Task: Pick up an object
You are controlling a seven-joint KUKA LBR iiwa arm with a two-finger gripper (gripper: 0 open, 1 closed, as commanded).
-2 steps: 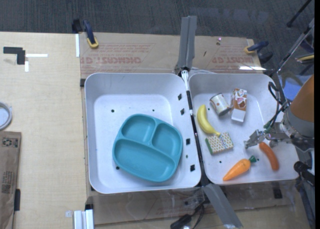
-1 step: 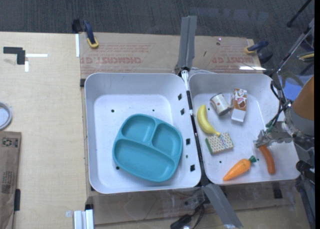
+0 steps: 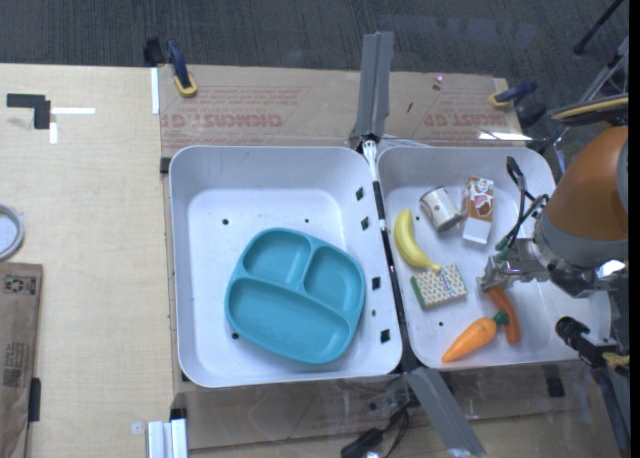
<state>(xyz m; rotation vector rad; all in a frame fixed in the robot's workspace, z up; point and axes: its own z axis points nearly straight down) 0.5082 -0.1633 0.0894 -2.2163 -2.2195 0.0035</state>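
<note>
Hand (image 3: 497, 276) low in right bin (image 3: 535, 351), near its right wall; grip state cannot tell. Just below it a small orange piece (image 3: 505, 314), then carrot (image 3: 470, 339) toward the front edge. Left of hand: checkered block (image 3: 440, 286), banana (image 3: 408, 240). Toward the back wall: can (image 3: 439, 206), carton (image 3: 479, 211). Left bin (image 3: 195, 246) holds teal divided plate (image 3: 295, 294), open floor around it.

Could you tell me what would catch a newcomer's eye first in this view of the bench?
Most striking is the turquoise divided plate lying alone in the left bin. The right bin is cluttered with a yellow banana, an orange carrot, a small can and a carton. The grey arm with its orange band reaches in from the right, its gripper low above the bin near the carrot.
</note>
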